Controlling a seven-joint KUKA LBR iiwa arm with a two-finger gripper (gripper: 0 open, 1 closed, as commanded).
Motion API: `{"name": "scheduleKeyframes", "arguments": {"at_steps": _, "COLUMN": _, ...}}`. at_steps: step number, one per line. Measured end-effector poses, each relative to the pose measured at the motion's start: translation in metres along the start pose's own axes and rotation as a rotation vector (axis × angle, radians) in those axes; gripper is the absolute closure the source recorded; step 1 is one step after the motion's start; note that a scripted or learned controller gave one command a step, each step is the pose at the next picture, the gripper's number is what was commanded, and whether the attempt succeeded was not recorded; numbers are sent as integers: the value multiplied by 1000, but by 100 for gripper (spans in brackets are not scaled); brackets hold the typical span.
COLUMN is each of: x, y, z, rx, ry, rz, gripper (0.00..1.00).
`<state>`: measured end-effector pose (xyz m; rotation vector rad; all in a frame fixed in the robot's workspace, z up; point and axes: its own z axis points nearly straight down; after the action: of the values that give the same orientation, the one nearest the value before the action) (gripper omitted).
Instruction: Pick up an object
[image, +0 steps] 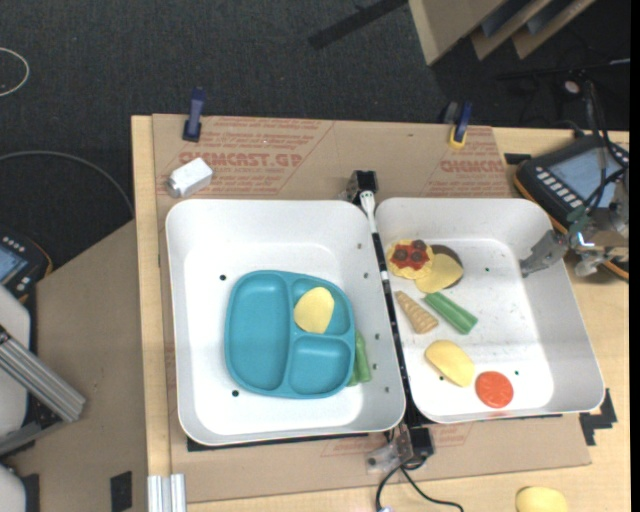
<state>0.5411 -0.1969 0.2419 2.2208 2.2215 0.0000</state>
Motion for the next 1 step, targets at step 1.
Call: {"name": "scheduleKeyframes", "arguments": {"at_steps": 1, "x": 0, "y": 1, "z": -11, "rx": -4, "ry": -2, "rz": -1, "gripper": 100}}
